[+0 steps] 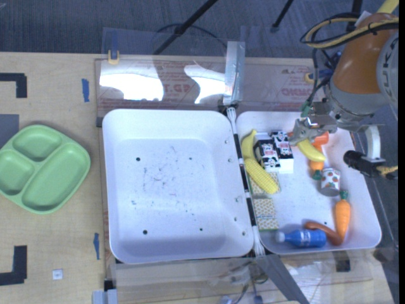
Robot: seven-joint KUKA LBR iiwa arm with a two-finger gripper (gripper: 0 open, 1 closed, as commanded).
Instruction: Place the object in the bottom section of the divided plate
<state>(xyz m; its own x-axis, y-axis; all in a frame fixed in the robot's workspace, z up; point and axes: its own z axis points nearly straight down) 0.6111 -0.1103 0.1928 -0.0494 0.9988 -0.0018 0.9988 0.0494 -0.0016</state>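
You are looking down on a wooden bench with two shallow white bins side by side. The grey arm with its orange band reaches in from the right, and its gripper (308,126) hangs over the back part of the right bin (364,233). Whether it is open, closed or gripping anything cannot be told from here.

Just under and touching or nearly touching the gripper is a small yellow banana-shaped toy (310,151), with an orange piece (320,139) beside it. To the gripper's left lie a black-and-white cow-patterned carton (274,152) and a yellow corn cob (258,164). Nearer you than the gripper sit a small patterned cup (330,180), a carrot (342,215) and, furthest forward, a blue bottle (305,237).

The green divided plate (42,168) rests far to the gripper's left, past the whole left bin (171,182), on the bare bench. Its large bottom section faces the near edge.

Which object is the target is not clear; the banana toy seems likeliest, since it is closest to the gripper.

What could go wrong, as a judgement: the toys are crowded, so a grasp may catch the orange piece too, or nudge the banana aside and close on nothing. A curved, smooth toy could slip out during the long carry across the left bin. At the plate, a release slightly off could drop it in one of the two small upper sections or on a divider ridge.
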